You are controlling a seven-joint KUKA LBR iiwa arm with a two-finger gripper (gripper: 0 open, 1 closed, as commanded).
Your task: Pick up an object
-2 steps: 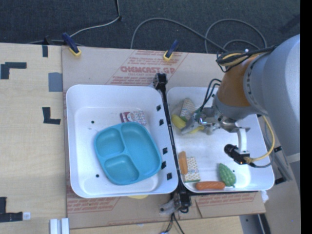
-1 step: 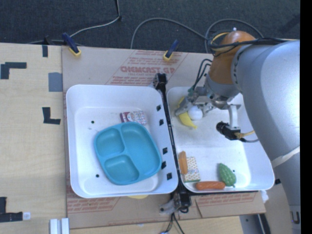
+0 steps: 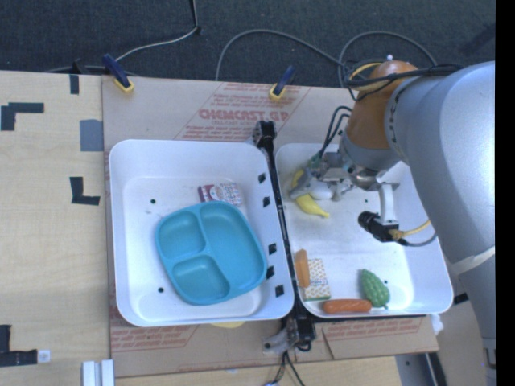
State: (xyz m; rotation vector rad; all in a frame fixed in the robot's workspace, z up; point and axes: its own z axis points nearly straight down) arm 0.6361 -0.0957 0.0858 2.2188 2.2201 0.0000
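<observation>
Gripper sits low in the upper-left part of the right bin, hung from the grey arm with its orange band reaching in from the right. Whether it is spread or pressed together I cannot tell — the wrist hardware and cables crowd it from above, and what might be a pale piece under it could as well be part of the tool.

Nearest to it is a yellow banana, lying just beside and slightly below the tool in this view, possibly touching it. Its long axis runs at a slant, from upper left down toward lower right, with the lower tip pointing to the bin's middle. A second bit of yellow shows just left of the tool, near the divider between the bins; it may be more of the same fruit.

My judgement is that the banana is the likely target, and the coming move turns on this: the fruit lies toward the near side of the tool, not squarely beneath it, so the closing line would want to cross that slanted axis.

Other candidates lie well apart along the near wall of the same bin — a small carrot, a patterned packet, an orange sausage-like piece and a green bumpy fruit. The left bin holds a blue divided plate and a small printed box.
</observation>
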